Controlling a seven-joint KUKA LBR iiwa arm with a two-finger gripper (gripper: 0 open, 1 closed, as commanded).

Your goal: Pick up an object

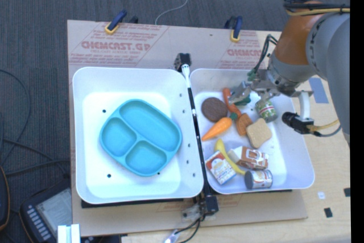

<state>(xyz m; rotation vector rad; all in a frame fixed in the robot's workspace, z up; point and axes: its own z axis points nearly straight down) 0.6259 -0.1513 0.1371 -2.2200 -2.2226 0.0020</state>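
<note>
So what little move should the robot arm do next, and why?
Probably a short move straight down. The gripper hangs over the upper part of the right bin, just above the toy foods near the small can, and nothing can be seen between its fingers. The blue tray sits alone in the left bin.

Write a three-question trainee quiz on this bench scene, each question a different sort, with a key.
1. True or false: the blue divided plate lies in the left bin.
2. Multiple choice: the claw is over which part of the right bin? A) upper part B) lower left corner C) outside it, over the cardboard
3. Fill in: the orange carrot lies just below the brown ____ cookie.

Key: 1 true; 2 A; 3 round.
</note>
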